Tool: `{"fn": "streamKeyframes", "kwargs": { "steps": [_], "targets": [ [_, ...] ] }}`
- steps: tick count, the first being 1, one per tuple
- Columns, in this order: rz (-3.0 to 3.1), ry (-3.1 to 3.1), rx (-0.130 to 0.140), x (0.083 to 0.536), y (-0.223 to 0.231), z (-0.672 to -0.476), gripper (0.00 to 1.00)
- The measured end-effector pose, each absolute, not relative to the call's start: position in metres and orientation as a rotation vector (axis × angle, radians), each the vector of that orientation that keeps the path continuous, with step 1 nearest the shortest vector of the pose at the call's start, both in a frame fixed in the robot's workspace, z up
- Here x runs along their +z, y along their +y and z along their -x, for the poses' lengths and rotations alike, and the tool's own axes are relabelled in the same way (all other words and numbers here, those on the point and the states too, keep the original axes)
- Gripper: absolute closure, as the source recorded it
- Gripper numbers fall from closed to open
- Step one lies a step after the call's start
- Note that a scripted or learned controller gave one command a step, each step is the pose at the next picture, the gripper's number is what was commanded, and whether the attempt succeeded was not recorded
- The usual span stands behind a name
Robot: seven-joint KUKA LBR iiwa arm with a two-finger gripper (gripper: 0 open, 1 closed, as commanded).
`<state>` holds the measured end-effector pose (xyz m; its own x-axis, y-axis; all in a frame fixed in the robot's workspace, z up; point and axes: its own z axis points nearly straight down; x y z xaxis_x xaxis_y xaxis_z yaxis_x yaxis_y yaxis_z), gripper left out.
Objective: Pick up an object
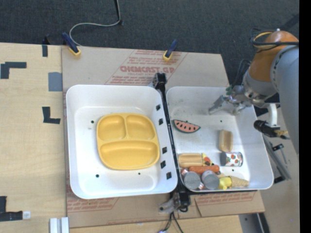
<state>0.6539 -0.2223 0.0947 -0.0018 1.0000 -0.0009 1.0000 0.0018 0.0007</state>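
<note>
My gripper [225, 108] hovers over the upper right part of the right bin [204, 98], open, with nothing between its fingers. Below and to its left lies a watermelon slice [186, 126]. A tan block [225, 141] lies below the gripper, and a small can with red spots [233, 159] sits under that. Along the bin's front edge crowd a hot dog bun [190, 159], a carrot [200, 169], two grey cylinders [192, 179], a yellow piece [224, 182] and a tan wedge [238, 181].
The left bin [80, 130] holds a yellow divided plate [128, 141]. A black divider [165, 125] with clips runs between the bins. The arm [272, 67] stands at the right bin's far right corner. Two blue-yellow clamps [71, 43] hold the cardboard's back edge.
</note>
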Motion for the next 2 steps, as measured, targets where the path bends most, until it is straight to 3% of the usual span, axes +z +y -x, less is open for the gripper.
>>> {"fn": "streamKeyframes", "kwargs": {
  "steps": [1,2],
  "targets": [
    [-2.218,2.221,0.001,0.087,-0.161,-0.617,0.00],
    [-2.219,2.218,0.002,0.087,-0.138,-0.550,0.00]
  ]
}}
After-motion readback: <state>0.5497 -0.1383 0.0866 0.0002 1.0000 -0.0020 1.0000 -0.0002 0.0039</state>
